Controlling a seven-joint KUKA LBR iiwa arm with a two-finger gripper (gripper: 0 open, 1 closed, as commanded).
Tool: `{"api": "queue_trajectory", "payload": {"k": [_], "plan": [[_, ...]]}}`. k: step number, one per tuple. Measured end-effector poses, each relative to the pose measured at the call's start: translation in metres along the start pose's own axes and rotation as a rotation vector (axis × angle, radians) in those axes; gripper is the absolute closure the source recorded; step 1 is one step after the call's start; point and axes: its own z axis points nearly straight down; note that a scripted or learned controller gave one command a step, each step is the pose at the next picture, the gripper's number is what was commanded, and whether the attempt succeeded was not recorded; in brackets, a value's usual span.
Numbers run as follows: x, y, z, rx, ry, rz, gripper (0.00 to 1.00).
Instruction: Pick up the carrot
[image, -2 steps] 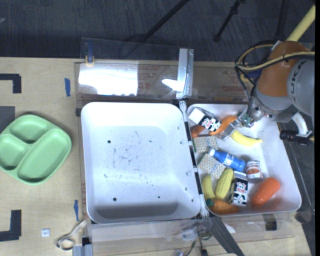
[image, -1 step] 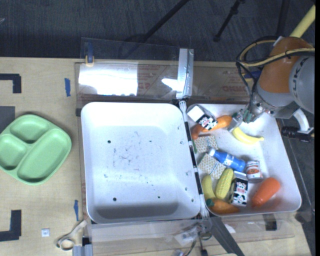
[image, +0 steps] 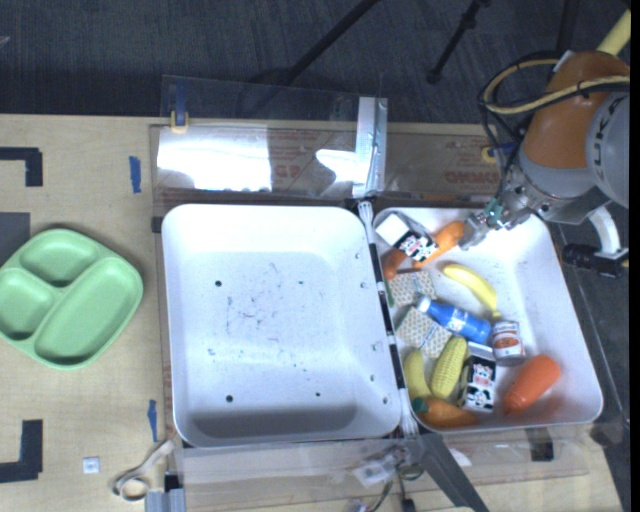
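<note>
A long orange carrot (image: 447, 238) lies at a slant near the back of the right bin (image: 575, 330). Its lower end is partly hidden under a small white and black pack (image: 408, 243). My gripper (image: 487, 220) hangs at the carrot's upper right tip, touching it or just above it; the view is too small and blurred to tell which. The grey arm with its orange band (image: 565, 140) reaches in from the upper right.
Around the carrot in the right bin lie a banana (image: 472, 285), a blue and white bottle (image: 455, 320), a corn cob (image: 447, 366), a small can (image: 507, 340) and a stubby orange-red vegetable (image: 530, 383). The left bin (image: 270, 320) adjoins. A green divided plate (image: 65, 297) rests at the far left.
</note>
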Motion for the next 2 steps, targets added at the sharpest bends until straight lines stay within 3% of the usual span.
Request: {"api": "queue_trajectory", "payload": {"k": [1,2], "plan": [[0.0308,0.0160,-0.0533,-0.002,-0.001,0.028,1.00],[0.0309,0.0159,-0.0532,-0.002,-0.001,0.028,0.00]]}}
